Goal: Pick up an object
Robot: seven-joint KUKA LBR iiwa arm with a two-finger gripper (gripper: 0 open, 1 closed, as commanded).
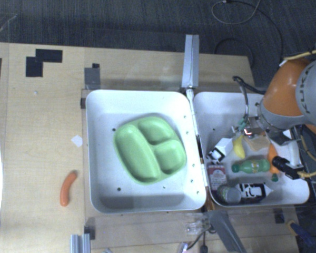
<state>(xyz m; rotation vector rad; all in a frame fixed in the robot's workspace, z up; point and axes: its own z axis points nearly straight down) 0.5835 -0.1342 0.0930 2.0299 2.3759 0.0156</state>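
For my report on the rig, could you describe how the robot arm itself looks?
The arm has rounded grey segments with a wide orange band and dark lettering on the grey shell. Thin dark cables run beside it, and a small red light glows near the wrist.

Green tray (150, 149) fills the left bin's (102, 109) middle; right bin (210, 107) crowded, far corner open.
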